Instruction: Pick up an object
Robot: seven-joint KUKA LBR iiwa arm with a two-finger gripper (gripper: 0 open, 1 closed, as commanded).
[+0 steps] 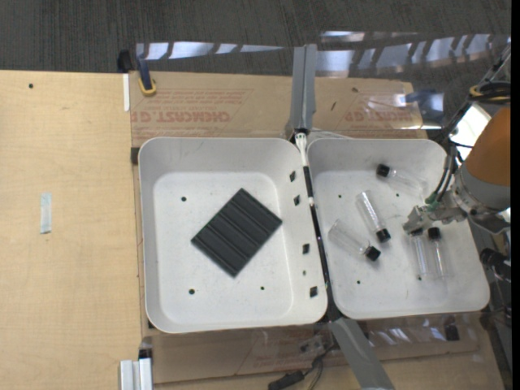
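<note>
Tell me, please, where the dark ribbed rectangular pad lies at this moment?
The dark ribbed rectangular pad lies turned diagonally near the middle of the left white bin, alone, well away from the clear capped tubes in the right bin.

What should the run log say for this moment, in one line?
arm: over right bin | gripper: low among clear vials, grasp unconfirmed | left bin: dark ribbed pad untouched

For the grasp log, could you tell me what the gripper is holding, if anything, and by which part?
It cannot be told. The gripper is low in the right bin, right by some clear vials with black caps, but no vial shows between its fingers.
</note>
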